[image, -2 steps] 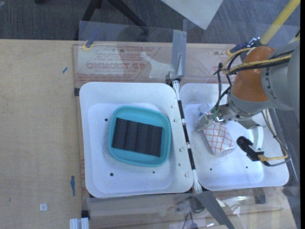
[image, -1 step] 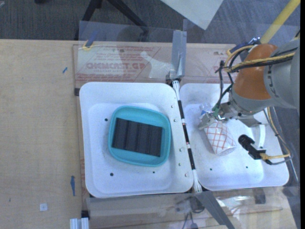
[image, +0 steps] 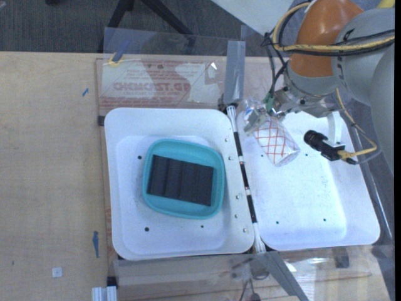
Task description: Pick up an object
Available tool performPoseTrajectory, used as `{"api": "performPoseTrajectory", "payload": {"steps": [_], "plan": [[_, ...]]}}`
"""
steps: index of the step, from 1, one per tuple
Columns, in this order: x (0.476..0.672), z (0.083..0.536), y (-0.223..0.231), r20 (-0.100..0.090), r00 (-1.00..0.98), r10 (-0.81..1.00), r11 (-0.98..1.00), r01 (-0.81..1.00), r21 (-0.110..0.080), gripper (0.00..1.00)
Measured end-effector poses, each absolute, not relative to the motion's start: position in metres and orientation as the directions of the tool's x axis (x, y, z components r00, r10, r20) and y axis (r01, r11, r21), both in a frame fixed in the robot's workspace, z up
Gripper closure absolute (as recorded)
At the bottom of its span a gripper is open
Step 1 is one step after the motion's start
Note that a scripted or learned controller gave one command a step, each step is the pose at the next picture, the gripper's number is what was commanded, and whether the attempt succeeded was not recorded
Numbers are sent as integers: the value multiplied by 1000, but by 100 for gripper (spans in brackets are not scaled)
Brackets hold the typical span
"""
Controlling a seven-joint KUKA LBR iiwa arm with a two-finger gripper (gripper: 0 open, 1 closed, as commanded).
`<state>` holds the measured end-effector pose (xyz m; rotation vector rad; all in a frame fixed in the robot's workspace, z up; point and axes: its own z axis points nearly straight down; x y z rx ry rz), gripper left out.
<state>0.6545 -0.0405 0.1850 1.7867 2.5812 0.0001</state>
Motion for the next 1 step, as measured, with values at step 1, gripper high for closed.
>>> {"api": "performPoseTrajectory", "payload": {"steps": [1], "plan": [[667, 186, 45, -2, -231, 973, 231, 973, 3, 100]]}}
